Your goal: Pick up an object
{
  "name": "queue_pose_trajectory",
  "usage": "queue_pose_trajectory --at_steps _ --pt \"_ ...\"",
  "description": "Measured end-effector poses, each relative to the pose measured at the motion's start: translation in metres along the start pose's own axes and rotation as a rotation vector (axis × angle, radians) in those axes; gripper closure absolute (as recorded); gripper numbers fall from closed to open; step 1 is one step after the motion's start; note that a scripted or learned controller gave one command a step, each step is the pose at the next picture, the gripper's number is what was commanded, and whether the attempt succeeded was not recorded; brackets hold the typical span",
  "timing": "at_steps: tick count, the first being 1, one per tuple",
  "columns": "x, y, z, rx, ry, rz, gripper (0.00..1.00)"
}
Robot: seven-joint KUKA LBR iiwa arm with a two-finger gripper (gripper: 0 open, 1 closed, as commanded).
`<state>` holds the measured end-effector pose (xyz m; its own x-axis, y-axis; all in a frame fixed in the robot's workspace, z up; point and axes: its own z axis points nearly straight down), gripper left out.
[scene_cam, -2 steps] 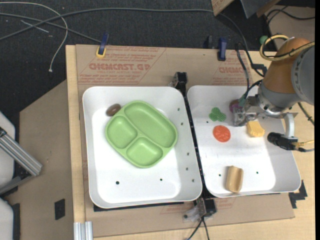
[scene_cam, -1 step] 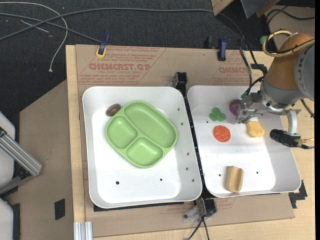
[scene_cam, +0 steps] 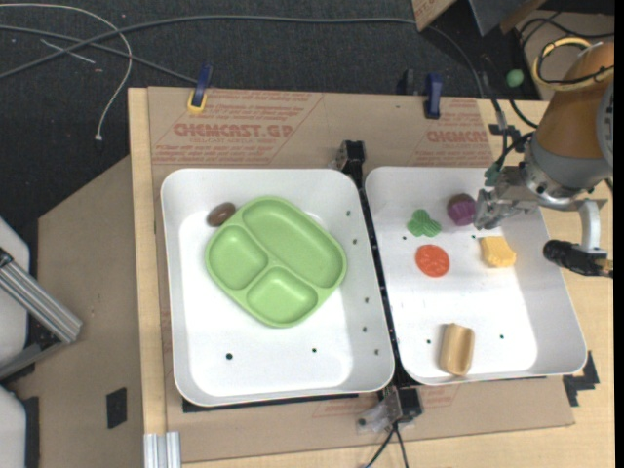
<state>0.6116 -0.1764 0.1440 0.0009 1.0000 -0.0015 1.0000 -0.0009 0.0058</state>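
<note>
White plastic forms both bins on the table (scene_cam: 146, 291), which is covered with cardboard printed in red. The left bin (scene_cam: 195, 349) holds a green tray (scene_cam: 276, 259) with three compartments, set at a slant near the bin's middle. A small brown lump (scene_cam: 222, 214) lies just beside the tray's upper left corner, close to touching it.

The right bin (scene_cam: 546, 339) carries five small things. A green leafy piece (scene_cam: 423, 224) sits in the upper middle, with a purple piece (scene_cam: 461, 208) just to its right. Below them lies a red-orange disc (scene_cam: 432, 260). A yellow block (scene_cam: 497, 252) rests to the right of the disc, apart from it. A tan roll (scene_cam: 455, 348) lies near the bin's lower edge, well apart from the rest.

The arm (scene_cam: 575, 115) reaches in from the right, and the end effector (scene_cam: 490, 208) hangs over the upper part of the right bin, just beside the purple piece and above the yellow block. Whether it is open or closed cannot be told, and nothing can be seen gripped in it.

Two blue clamps (scene_cam: 202, 87) hold the cardboard at the far edge.
</note>
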Motion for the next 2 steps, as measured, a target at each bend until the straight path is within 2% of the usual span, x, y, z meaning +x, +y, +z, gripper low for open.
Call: queue_pose_trajectory --at_steps 1,2 --pt "-0.001 0.002 -0.055 -0.002 -0.001 -0.002 1.0" --pt "0.06 -0.008 -0.057 0.008 0.003 -0.006 1.0"
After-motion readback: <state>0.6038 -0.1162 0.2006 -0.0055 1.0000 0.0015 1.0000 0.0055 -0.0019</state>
